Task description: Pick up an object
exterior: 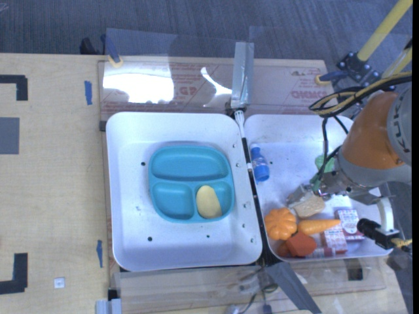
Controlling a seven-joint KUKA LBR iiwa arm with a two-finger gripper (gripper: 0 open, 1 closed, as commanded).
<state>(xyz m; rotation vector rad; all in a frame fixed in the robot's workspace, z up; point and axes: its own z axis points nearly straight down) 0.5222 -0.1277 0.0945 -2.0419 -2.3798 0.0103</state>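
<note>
Several toy foods crowd the lower right of the frame: a pumpkin (281,222), a carrot (319,226) and a tan bread slice (309,207) directly under the gripper (319,190). Likely light, stiff and smooth plastic; grip across its narrow edges.

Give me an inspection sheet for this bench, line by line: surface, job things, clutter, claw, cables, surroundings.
Surface: wooden bench bearing a left bin and a right bin, side by side.
Job things: in the right bin, an orange pumpkin, a carrot, a red item, a beige piece, a red-and-white packet and a blue bottle.
Clutter: blue tray in the left bin, with a yellow item in its lower right compartment.
Claw: claw low over the right bin, just above the beige piece; finger state unclear.
Cables: black and yellow cables behind the arm.
Surroundings: grey carpet; blue tape on the bench.
</note>
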